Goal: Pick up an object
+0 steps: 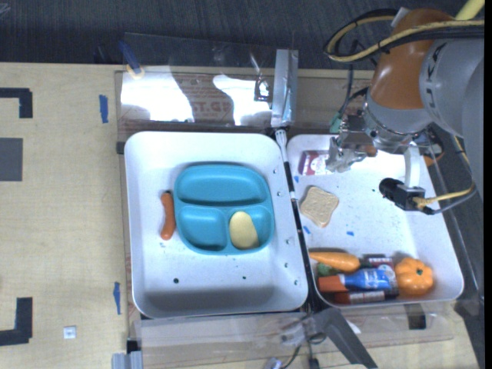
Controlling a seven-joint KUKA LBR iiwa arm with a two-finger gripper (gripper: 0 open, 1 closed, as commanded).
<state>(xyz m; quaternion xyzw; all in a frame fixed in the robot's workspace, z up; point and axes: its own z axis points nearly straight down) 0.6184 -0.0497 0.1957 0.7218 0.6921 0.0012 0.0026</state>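
Near wall of right bin (453,290): carrot (336,260), bottle (369,280) and pumpkin (415,277), packed together and touching. Mid-bin: bread (319,205), flat, just beside the left wall. Far left corner: red packet (314,162), against the wall, with gripper (342,154) hanging just right of it, apparently offset rather than over it. Gripper state: cannot tell from this view; nothing seen in its grasp.

In left bin (146,283): blue tray (219,194) with a yellow egg (244,229) in its near right compartment; sausage (167,215) beside the tray.

Likely target: packet. Probable faults:
- Closing on air, owing to the sideways offset.
- Striking the bin wall or divider, owing to the corner position.
- Slipping off a thin, flat packet lying flush on the floor.

Verify alignment before descending.
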